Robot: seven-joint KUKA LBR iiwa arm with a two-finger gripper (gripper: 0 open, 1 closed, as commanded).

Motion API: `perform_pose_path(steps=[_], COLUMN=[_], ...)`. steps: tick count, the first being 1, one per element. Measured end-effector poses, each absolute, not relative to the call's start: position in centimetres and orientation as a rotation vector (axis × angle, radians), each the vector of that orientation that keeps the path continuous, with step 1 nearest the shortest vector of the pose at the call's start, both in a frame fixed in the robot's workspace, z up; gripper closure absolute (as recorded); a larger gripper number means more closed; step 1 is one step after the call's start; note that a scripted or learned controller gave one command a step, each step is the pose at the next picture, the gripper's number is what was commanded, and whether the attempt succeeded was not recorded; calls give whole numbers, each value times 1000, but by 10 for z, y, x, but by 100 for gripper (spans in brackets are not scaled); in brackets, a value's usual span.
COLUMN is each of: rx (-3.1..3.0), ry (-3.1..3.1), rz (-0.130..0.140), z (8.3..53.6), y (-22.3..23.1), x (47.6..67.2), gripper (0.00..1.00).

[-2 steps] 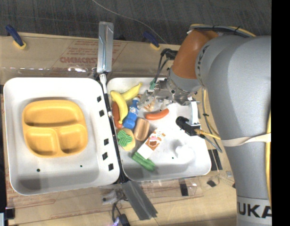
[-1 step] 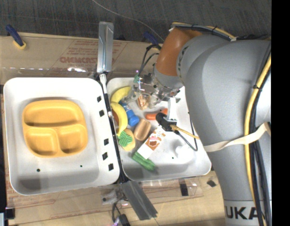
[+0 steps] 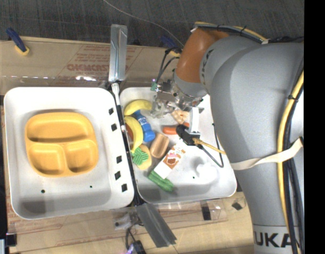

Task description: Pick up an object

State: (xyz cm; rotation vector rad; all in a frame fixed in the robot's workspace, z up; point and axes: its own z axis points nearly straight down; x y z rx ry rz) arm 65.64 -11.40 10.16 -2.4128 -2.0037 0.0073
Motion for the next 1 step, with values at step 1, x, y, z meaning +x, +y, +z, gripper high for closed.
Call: perform_pose_path(steps=[1], rx=[-2717], ry=[-1572], rz=[1], z=[193], y=[-84], x=[594], gripper=[100])
